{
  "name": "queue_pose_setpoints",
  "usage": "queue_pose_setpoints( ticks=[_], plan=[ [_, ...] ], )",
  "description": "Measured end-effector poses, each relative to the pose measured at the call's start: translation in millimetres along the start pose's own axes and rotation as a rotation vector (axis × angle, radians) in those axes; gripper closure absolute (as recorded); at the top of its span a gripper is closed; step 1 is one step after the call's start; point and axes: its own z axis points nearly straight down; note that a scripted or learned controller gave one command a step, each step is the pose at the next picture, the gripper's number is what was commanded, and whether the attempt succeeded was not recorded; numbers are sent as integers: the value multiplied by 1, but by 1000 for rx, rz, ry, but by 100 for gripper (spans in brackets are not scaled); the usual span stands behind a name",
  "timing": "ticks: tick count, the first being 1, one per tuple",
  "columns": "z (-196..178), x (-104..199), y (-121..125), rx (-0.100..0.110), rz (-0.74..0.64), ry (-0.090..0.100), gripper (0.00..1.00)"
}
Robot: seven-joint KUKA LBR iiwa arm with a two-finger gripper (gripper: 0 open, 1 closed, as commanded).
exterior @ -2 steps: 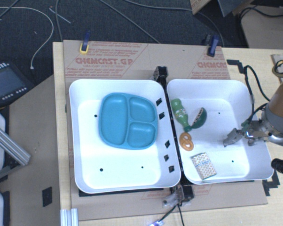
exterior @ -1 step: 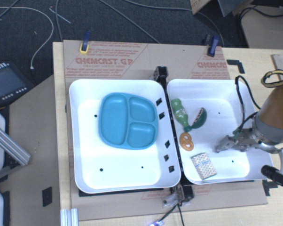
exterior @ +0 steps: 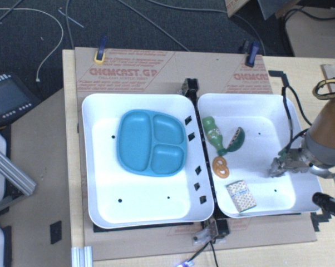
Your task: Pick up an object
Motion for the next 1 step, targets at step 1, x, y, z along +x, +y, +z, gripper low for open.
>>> queue_pose_setpoints(
  ticks=[1],
  plan=[
    [-53,6,-7,-3,-2,-3,100]
  ],
)
